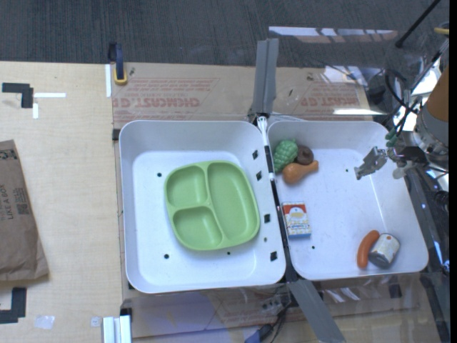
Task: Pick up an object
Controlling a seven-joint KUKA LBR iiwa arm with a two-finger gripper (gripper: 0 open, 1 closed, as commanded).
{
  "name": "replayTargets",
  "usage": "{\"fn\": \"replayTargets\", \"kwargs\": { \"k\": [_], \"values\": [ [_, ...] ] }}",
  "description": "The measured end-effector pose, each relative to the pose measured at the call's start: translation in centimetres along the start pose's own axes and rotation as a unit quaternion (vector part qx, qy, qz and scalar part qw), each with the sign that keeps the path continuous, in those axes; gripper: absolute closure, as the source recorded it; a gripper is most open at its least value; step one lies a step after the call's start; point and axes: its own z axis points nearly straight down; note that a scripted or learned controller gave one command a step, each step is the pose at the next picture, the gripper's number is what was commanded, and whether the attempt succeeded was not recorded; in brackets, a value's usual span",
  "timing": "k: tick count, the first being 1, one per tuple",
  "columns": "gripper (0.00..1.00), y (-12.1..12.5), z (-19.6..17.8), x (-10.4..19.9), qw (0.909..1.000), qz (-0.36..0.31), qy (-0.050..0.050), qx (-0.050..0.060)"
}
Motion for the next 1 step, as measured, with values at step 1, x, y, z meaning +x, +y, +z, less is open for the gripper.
{"fn": "replayTargets", "kwargs": {
  "k": [1],
  "values": [
    [0.0,-7.73,3.64,-3.61,0.9997,-0.024,0.0,0.0]
  ]
}}
